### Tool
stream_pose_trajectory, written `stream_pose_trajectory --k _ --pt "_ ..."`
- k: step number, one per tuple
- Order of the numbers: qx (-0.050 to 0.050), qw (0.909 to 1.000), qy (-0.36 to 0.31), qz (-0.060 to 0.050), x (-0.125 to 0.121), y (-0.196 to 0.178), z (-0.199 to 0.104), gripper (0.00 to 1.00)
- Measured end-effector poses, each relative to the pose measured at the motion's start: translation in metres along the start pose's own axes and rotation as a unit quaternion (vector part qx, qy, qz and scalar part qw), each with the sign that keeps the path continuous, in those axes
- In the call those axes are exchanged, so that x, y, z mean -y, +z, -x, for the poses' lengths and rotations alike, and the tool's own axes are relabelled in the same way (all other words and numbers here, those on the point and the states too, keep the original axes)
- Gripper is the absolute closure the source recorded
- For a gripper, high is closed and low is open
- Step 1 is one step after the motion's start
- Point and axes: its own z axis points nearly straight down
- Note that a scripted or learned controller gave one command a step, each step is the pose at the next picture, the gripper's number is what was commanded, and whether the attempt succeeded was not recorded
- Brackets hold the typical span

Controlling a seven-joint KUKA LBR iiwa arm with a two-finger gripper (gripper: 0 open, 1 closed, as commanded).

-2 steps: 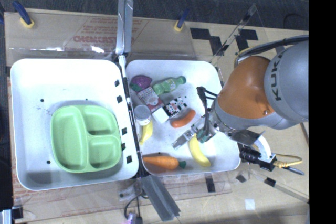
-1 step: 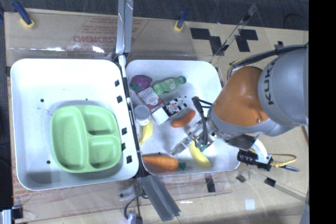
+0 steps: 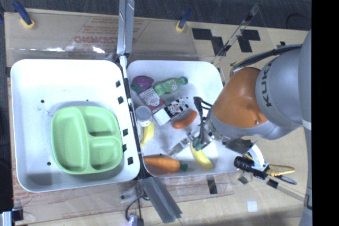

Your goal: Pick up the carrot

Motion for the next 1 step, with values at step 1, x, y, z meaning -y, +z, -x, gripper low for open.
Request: stream_pose_trajectory --k 1 --pt "0.003 0.9983 -0.058 0.002 -0.0032 -0.0393 -0.0038 0.00"
